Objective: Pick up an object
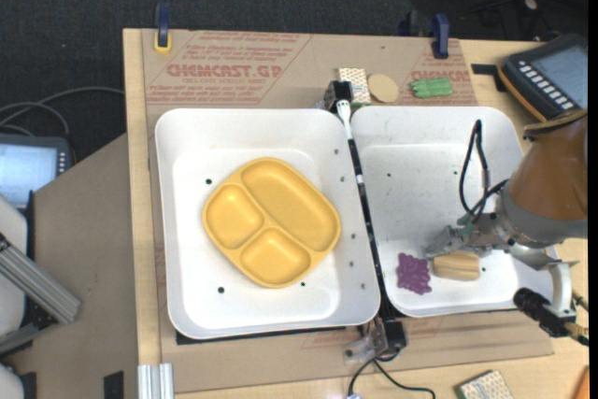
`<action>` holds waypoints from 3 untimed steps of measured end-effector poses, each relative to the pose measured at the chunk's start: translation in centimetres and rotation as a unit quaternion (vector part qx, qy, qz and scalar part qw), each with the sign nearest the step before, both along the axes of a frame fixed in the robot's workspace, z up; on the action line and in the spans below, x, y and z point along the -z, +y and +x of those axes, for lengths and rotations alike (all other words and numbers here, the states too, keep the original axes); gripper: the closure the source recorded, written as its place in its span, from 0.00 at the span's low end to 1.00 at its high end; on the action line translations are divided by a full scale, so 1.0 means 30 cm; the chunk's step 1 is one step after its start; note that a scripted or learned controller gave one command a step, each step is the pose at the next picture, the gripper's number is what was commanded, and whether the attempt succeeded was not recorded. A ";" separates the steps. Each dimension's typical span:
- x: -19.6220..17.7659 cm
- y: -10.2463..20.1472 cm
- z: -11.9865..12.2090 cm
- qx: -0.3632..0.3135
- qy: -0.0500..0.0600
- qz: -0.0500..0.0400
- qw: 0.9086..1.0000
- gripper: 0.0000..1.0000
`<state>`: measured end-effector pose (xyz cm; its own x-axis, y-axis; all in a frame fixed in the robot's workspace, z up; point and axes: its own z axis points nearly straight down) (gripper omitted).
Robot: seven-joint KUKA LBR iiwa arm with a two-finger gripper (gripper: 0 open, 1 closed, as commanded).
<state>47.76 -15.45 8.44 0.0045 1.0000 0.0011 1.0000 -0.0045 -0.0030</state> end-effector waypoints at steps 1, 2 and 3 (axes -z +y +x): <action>-0.036 0.008 0.007 -0.001 -0.003 -0.001 1.000 1.00; -0.147 0.167 0.027 -0.005 -0.004 -0.001 1.000 1.00; -0.396 0.350 0.010 -0.006 -0.005 0.000 1.000 1.00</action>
<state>48.07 -4.95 20.31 -0.0074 1.0000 0.0015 0.9999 0.0073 0.0075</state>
